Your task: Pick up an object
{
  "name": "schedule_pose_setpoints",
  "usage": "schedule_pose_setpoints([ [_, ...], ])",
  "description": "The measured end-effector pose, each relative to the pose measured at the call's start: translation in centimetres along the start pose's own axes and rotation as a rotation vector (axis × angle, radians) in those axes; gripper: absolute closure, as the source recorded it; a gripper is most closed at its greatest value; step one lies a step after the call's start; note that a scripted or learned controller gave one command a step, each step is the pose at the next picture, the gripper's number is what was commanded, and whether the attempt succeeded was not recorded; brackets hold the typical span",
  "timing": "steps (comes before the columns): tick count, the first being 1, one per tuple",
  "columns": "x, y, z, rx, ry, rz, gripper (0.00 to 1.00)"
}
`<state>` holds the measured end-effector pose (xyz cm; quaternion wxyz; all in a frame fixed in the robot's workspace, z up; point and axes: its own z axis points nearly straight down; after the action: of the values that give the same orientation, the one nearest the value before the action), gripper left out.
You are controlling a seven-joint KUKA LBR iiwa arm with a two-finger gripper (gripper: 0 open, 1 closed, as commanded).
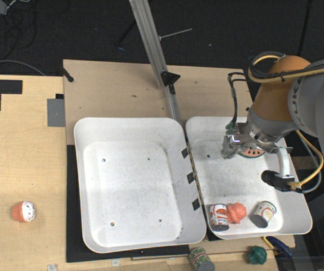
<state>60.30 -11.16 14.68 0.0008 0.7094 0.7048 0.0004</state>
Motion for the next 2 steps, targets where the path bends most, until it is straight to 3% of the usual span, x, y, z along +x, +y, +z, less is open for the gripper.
schedule_pose_setpoints([
  [1,-0.1,0.1,-5.3,-0.001,0.000,-0.007,1.00],
  [2,5.2,0.8,-5.1,0.003,0.002,-0.011,1.00],
])
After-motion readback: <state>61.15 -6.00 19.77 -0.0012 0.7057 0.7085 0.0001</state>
